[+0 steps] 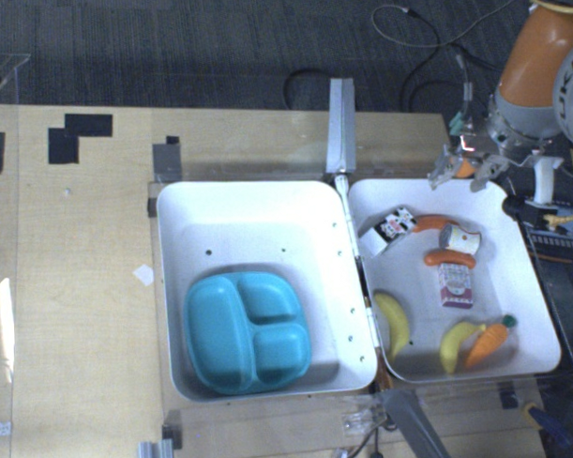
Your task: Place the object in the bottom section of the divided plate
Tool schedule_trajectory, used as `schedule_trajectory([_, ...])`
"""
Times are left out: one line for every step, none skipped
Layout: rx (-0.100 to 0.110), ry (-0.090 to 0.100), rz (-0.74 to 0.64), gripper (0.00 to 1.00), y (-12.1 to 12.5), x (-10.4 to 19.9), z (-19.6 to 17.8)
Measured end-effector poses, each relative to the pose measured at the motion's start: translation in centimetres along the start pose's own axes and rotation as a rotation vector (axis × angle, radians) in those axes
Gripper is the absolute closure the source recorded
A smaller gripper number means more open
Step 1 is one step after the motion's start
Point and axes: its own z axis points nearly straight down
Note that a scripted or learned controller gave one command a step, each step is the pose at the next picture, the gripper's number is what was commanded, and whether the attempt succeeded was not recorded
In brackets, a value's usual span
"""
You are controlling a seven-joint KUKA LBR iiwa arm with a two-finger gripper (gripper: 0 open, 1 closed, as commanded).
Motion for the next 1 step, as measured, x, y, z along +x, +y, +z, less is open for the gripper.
schedule_trajectory([0.0,0.0,0.0,0.0,0.0,0.0,-0.01])
